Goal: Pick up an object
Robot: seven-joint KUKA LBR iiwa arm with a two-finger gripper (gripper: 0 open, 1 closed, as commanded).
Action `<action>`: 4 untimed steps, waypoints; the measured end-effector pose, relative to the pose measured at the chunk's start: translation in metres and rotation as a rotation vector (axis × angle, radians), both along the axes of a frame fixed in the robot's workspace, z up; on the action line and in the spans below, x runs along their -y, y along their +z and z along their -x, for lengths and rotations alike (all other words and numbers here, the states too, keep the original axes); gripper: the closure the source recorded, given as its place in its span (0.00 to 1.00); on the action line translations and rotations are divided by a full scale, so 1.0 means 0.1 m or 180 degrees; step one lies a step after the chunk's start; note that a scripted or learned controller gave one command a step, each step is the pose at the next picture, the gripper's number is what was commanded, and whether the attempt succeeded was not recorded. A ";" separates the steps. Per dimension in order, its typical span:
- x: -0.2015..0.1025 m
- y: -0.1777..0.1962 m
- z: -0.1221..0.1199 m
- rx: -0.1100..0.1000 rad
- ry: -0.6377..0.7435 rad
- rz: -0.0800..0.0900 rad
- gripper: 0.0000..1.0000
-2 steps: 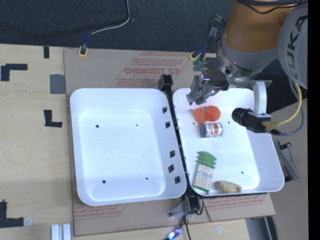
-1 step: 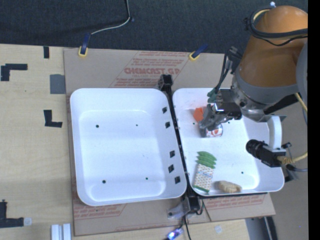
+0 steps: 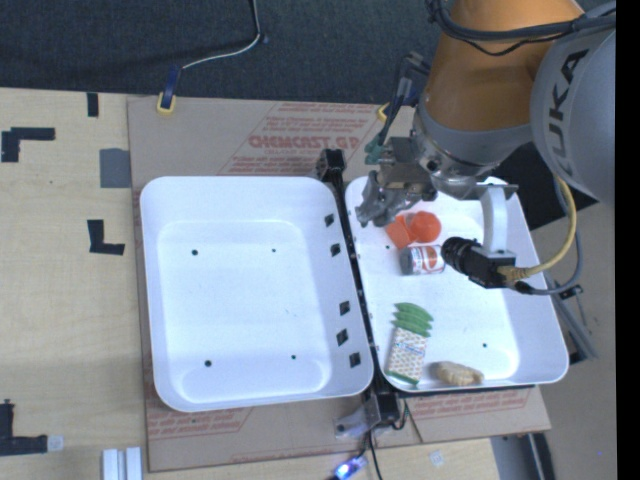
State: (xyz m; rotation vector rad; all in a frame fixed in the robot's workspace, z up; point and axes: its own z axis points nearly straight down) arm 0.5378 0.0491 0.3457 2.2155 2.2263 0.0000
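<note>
Hand (image 3: 385,203) just beside sideways-lying can (image 3: 422,259).

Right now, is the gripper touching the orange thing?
Cannot tell. In the camera view the gripper overlaps the orange thing's upper left edge, but the slant hides any contact or gap.

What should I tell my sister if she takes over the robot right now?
Gripper: low over the far left corner of the right bin, close beside the orange object; I cannot tell whether it is open or shut.
Things, all in the right bin: orange object, small can just below it, green pea pod, patterned packet, tan lump near the front edge.
Done: nothing can be seen lifted.
Left: grasp one object, likely the orange one, and raise it.
</note>
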 end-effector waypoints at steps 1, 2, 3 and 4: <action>0.31 -0.19 0.57 -0.0020 -0.0024 0.0002 1.00; -0.03 0.44 0.41 0.0014 0.0002 -0.0005 1.00; -0.27 0.49 0.36 -0.0002 -0.0007 -0.0001 1.00; 0.15 -0.10 0.54 -0.0028 -0.0030 0.0007 1.00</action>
